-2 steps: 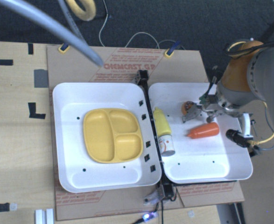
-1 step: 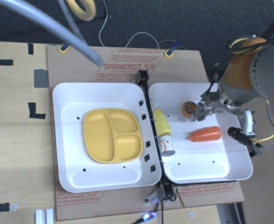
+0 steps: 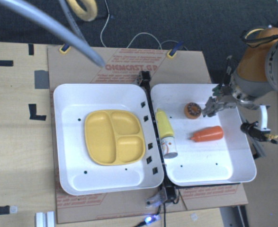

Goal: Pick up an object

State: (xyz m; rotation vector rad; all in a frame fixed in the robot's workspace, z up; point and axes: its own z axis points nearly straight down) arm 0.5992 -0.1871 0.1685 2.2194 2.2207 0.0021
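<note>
Two white bins [image 3: 63, 126] on brown cardboard [image 3: 129, 65], dark carpet [image 3: 186, 13] behind; jaws' spread unreadable.

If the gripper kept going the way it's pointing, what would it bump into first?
Probably the small round brown thing. The gripper points left across the right bin, and that thing sits just ahead. From above, height is hard to judge, so it might pass over it.
</note>
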